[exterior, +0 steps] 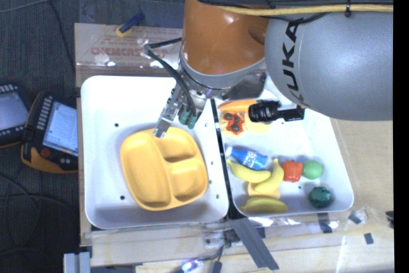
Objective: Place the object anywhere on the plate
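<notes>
A yellow divided plate (164,169) lies in the left white bin (102,137), slightly toward its right side. My gripper (174,118) hangs under the orange wrist band, just over the plate's far rim near the wall between the bins. A small teal bit (187,117) shows at the gripper's tip, and I cannot tell whether it is a held object or part of the gripper. The plate's compartments look bare.
The right bin (332,156) holds an orange-and-yellow toy with red spots (231,119), a blue bottle (250,158), bananas (259,177), a red pepper (292,171), a light green ball (312,169) and a dark green item (321,196). The big grey arm covers the upper right.
</notes>
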{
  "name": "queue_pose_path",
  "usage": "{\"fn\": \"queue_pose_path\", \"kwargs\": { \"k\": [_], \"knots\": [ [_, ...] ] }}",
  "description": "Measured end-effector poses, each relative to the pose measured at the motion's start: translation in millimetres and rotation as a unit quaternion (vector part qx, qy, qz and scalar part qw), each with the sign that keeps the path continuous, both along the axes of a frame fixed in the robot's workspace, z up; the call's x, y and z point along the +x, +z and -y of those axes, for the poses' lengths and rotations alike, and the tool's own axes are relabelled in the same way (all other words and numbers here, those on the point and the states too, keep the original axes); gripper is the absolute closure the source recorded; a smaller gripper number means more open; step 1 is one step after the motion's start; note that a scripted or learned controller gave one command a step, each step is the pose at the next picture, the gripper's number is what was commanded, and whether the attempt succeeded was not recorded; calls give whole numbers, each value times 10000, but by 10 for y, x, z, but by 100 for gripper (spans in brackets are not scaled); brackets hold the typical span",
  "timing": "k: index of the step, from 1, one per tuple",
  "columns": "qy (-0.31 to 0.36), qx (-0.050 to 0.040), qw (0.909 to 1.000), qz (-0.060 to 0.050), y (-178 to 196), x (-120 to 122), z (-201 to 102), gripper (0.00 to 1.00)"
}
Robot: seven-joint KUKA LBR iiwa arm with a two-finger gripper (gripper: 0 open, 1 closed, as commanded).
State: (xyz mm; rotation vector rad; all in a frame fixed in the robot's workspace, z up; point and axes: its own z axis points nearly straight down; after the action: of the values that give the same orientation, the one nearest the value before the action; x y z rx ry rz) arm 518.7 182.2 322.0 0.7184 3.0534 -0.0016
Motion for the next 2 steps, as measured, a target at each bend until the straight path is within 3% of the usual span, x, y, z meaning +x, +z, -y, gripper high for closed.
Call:
{"fn": "queue_pose_path", "kwargs": {
  "k": [1,2],
  "knots": [
    [1548,7,9879,-32,-1245,-354,-97,100],
    [2600,-1,9656,-13,-862,-337,635,100]
  ]
}}
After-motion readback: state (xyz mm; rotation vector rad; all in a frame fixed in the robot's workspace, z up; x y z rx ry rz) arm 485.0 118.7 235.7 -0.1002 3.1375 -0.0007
